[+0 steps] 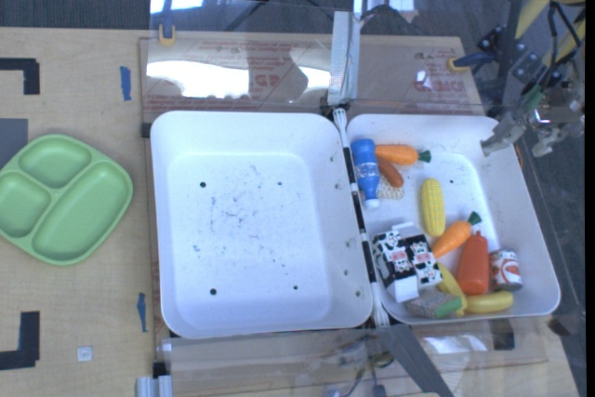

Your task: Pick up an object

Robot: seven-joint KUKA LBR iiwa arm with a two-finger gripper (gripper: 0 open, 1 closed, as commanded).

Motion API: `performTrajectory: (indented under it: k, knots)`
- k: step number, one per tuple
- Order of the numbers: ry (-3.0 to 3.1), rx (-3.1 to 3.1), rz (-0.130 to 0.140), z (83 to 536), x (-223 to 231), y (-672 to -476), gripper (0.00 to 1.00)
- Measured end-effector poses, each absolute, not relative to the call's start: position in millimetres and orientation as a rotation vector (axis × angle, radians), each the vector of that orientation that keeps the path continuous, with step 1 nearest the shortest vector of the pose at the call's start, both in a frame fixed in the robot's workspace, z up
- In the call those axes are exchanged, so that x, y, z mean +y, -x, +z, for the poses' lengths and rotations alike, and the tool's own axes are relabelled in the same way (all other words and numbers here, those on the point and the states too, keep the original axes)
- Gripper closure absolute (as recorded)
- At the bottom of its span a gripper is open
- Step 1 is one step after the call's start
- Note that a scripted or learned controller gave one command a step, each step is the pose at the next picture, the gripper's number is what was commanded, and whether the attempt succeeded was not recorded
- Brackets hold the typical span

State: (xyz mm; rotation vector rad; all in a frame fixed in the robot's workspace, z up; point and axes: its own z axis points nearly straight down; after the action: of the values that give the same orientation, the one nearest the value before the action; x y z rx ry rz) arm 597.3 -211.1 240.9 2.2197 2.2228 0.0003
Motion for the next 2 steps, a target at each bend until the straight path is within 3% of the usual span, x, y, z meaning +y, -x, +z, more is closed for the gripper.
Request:
performTrajectory:
  k: [1, 2]
  knots:
    - [-1.951, 2.461, 0.001, 118, -197, -556.0, 0.00]
    - [-1.663, 2.666, 0.001, 139, -190, -520.5, 0.00]
